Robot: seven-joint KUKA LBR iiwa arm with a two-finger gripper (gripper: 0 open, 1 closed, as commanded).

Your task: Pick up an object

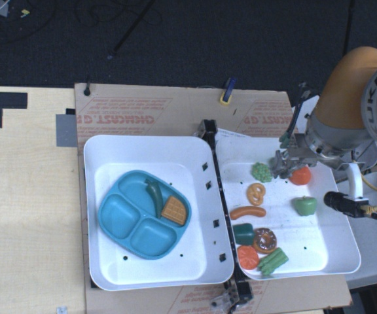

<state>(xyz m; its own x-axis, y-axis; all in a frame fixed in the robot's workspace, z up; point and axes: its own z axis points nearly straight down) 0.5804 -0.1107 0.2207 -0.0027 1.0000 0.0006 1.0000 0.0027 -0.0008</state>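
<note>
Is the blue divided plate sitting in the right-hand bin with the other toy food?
No. The blue divided plate lies in the left bin, holding a waffle piece and a dark green piece.

A blue plate (pixel 143 218) carries a dark green pepper (pixel 154 193) and a tan waffle (pixel 174 210). At three o'clock lie a red tomato (pixel 300 175), green broccoli (pixel 262 171) and an orange sausage (pixel 247 212).

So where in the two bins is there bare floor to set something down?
Left bin: a bare white margin rings the blue tray, widest along the top and right. Right bin: free floor right of the donut, below the green pepper. Crowded: its lower-left corner and around the gripper.
</note>
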